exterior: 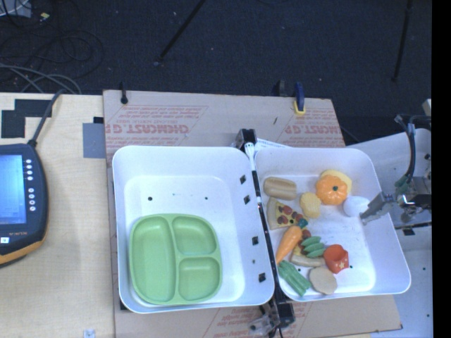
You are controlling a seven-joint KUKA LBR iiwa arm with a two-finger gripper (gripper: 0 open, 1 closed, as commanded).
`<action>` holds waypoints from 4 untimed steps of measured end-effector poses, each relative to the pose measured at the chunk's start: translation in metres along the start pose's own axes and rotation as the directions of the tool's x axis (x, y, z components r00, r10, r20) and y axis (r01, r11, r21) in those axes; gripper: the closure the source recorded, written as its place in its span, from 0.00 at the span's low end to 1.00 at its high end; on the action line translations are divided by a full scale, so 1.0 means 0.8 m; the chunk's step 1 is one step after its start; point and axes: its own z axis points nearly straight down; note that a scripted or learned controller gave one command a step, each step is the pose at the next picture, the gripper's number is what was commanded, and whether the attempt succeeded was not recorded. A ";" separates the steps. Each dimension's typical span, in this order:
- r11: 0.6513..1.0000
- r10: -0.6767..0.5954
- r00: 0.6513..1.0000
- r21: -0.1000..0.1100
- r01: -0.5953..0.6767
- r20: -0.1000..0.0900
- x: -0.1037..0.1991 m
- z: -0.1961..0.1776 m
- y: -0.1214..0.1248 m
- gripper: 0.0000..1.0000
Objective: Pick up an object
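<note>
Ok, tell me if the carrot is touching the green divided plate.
Apart. In the camera view the carrot lies in the right bin and the green divided plate in the left bin, the bin walls between them.

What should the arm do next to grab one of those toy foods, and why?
Probably slide a little further left over the right bin and come down on the white egg. The gripper sits at that bin's right edge with nothing between its fingers, and the egg is the nearest item, lying apart from the crowded pile beside the orange pumpkin.

Toy foods (307, 239) clustered in the right bin (386, 273): orange pumpkin (332, 186), carrot (287, 243), tomato (336, 258), bread roll (280, 186).
</note>
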 end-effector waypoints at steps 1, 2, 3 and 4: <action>1.000 0.000 1.000 0.013 0.000 -0.007 0.050 0.149 -0.010 0.00; 1.000 0.000 1.000 -0.004 0.000 -0.007 0.023 0.235 -0.002 0.00; 1.000 0.007 1.000 -0.012 -0.007 0.006 0.016 0.223 -0.001 1.00; 1.000 0.000 1.000 -0.013 0.000 0.008 0.088 0.233 0.032 1.00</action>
